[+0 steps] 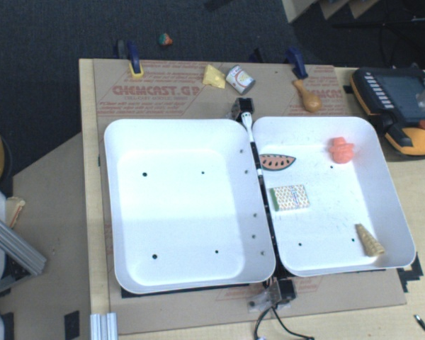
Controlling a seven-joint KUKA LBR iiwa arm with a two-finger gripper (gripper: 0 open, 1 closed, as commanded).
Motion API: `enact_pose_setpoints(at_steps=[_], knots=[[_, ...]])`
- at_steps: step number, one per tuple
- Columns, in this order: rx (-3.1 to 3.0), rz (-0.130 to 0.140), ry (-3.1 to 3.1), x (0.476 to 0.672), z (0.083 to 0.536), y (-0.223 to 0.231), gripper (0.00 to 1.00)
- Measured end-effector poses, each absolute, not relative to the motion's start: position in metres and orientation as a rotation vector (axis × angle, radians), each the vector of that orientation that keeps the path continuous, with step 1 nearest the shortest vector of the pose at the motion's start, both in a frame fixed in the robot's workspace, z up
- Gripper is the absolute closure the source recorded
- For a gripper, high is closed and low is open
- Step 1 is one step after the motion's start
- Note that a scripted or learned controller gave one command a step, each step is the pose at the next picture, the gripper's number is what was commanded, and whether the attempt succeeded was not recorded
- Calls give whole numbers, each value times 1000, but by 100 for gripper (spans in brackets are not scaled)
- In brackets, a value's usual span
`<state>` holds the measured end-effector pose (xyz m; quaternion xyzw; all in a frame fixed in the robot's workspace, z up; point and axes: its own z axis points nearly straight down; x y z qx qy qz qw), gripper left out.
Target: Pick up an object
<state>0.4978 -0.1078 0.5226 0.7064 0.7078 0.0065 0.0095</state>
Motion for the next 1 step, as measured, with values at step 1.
enact_pose_setpoints(at_steps=[1], knots=[[2227, -8, 2226, 503, 414, -100, 100]])
